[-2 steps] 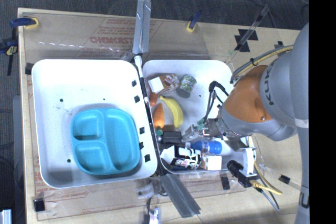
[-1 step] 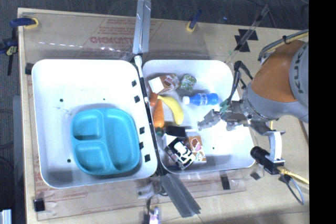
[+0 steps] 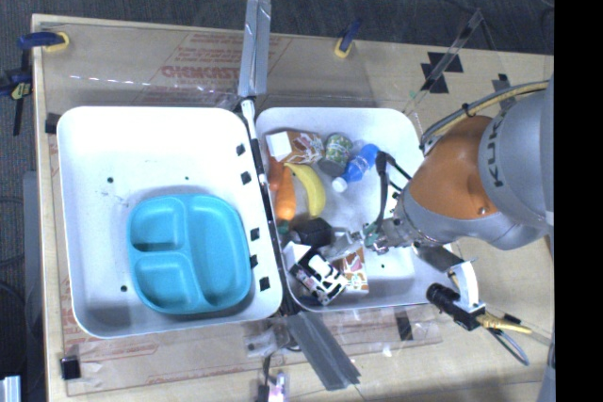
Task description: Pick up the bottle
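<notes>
Clear plastic bottle with blue label [image 3: 355, 167] beside yellow banana [image 3: 309, 186], orange carrot-like item [image 3: 282, 191], right white bin [image 3: 400, 270] crowded, gripper [image 3: 369, 236] low among clutter, jaw state impossible to tell.

Two shallow white plastic bins are sitting side by side on the bench, the left bin [image 3: 85, 202] touching the right bin [image 3: 400, 132] along a shared middle edge. A turquoise compartment tray [image 3: 188, 249] is lying in the left bin, toward its 5 o'clock corner. In the right bin, a small clear bottle with a blue label [image 3: 353, 167] is lying tilted at about 12 o'clock, just beside a round green packet [image 3: 336, 148] on its 9 o'clock side. A yellow banana [image 3: 309, 188] is resting at 9 o'clock, touching an orange carrot-like piece [image 3: 283, 193] against the wall. The grey arm [image 3: 490, 179] is leaning over the 3 o'clock rim.
</notes>
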Available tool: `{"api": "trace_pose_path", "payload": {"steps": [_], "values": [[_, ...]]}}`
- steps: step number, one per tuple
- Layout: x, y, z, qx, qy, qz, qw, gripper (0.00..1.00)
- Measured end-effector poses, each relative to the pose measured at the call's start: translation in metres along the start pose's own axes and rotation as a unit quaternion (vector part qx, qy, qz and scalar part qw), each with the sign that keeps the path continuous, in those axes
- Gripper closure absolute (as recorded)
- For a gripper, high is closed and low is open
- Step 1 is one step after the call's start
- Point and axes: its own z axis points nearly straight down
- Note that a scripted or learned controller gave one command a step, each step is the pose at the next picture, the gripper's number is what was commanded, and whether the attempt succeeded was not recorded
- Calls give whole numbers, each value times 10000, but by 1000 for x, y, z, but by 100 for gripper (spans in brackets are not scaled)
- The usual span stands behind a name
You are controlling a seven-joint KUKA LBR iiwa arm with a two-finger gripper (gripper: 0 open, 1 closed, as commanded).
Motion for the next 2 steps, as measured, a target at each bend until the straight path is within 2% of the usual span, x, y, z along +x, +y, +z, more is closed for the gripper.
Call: {"api": "trace_pose_path", "payload": {"steps": [1,2], "values": [[-21,96,-88,17,0,-432,9991,0],[-34,166,5,39,8,-95,9999,0]]}}
